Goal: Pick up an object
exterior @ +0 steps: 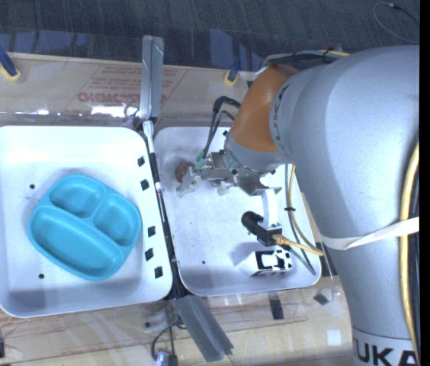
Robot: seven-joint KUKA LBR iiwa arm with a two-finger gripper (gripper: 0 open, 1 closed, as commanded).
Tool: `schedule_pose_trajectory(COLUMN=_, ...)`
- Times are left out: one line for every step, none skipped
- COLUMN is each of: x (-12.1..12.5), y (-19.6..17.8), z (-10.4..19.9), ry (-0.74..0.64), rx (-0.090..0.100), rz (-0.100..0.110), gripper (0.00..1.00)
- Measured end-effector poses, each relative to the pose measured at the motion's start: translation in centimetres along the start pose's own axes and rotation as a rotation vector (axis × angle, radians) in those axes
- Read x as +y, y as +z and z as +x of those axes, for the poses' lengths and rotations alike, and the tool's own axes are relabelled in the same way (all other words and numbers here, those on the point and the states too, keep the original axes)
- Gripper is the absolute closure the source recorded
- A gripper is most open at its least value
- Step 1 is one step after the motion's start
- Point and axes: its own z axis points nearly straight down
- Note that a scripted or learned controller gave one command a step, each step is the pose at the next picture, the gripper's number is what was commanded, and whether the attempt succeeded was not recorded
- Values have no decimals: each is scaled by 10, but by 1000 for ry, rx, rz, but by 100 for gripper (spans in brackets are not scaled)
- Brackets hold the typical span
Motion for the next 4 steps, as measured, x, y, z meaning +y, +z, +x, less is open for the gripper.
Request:
schedule_pose_trajectory(x=-94, y=19, z=-23, ry=2, rx=1, rz=3, gripper=0)
schedule_pose_trajectory(x=22, y=17, z=-11, ry=0, rx=-1, rz=0, gripper=0)
schedule_pose_trajectory(x=65, y=17, z=-8, ry=0, rx=-1, rz=0, gripper=0)
schedule_pose_trajectory(x=65, y=7, z=-4, ry=-13, rx=0, rz=3, gripper=100)
